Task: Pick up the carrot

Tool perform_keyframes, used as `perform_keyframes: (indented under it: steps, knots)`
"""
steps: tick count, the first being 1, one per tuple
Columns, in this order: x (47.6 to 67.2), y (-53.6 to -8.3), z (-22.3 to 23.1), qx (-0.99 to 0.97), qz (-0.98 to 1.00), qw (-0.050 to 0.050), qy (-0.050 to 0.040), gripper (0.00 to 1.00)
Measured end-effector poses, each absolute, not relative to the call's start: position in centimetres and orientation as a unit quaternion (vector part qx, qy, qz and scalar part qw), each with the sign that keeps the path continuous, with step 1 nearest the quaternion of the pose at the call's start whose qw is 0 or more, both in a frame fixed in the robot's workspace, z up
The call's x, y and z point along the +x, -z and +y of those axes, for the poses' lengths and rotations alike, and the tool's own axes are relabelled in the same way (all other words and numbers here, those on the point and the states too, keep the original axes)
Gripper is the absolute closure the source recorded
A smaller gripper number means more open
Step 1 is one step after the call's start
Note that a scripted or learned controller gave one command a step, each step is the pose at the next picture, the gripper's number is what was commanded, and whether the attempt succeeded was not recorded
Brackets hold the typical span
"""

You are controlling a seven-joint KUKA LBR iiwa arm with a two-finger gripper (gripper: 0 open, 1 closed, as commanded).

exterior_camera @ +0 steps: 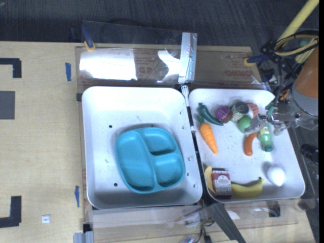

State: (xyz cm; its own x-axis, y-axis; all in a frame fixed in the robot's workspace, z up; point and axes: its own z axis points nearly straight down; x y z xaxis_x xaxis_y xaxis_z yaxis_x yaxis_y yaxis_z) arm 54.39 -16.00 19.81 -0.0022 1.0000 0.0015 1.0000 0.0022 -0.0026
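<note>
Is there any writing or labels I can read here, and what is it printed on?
Nothing can be read for certain.
Cardboard behind the bins: reddish print, too blurred to read.
Small red box on the banana: a label, too small to read.
Can near the gripper: label unreadable.

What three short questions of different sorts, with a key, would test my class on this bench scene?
1. True or false: the carrot lies in the same bin as the blue tray.
2. Which touches the banana? A) small red box B) white egg C) aubergine
3. Fill in: the carrot's green top points toward the picture's ____ edge.

Key: 1 false, the carrot is in the right bin; 2 A; 3 top.
</note>
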Motion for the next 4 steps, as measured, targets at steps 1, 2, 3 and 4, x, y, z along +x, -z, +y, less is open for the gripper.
perform_keyframes:
  steps: [1, 2, 3, 4]
  knots:
    - [52.7, -18.3, -8.9, -0.618, -0.786, 0.002, -0.0006, 0.0]
    - [55.6, -18.3, -3.4, -0.5, -0.866, -0.001, 0.0005, 0.0]
    - [62.0, -18.4, -4.5, -0.377, -0.926, -0.002, 0.0008, 0.0]
    - [60.6, -11.5, -10.3, -0.369, -0.929, 0.0, -0.0004, 0.0]
